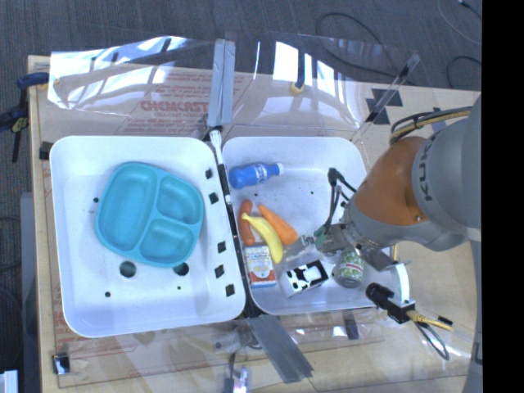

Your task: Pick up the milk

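Note:
The milk (259,266) is a small carton with a white and orange-red label. It lies at the front left of the right bin (327,158), close to the divider. My gripper (328,241) is low over the front middle of that bin, about a carton's length to the right of the milk and apart from it. The grey wrist with its orange band (391,193) hides the bin's right side.
A banana (267,237) and two carrots (278,224) lie just behind the milk. A blue bottle (250,173) lies at the back. A black-and-white block (307,275) and a small can (348,270) sit under the gripper. The left bin (74,301) holds a blue divided plate (151,214).

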Available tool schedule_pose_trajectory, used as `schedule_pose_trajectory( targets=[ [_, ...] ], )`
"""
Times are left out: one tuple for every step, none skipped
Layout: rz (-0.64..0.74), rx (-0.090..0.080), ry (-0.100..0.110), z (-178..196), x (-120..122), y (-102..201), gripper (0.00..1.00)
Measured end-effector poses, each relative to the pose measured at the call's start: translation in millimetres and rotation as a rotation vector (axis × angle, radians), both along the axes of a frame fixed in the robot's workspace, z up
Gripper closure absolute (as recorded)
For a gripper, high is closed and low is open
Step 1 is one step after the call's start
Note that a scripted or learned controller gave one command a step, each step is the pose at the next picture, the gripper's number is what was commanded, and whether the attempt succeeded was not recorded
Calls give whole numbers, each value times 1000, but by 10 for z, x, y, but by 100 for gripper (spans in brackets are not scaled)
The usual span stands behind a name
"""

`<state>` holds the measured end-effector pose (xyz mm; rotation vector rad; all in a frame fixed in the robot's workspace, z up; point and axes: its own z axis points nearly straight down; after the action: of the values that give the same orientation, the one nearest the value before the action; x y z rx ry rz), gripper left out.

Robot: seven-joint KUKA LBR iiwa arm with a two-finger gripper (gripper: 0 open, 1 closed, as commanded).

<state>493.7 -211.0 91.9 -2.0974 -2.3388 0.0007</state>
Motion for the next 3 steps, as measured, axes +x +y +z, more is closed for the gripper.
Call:
schedule_pose_trajectory(
  targets=[
    [86, 1, 2, -10, -175, 245, 0],
    [126, 0, 0, 645, 6, 185, 0],
    [221, 2, 2, 152, -173, 119, 0]
  ],
)
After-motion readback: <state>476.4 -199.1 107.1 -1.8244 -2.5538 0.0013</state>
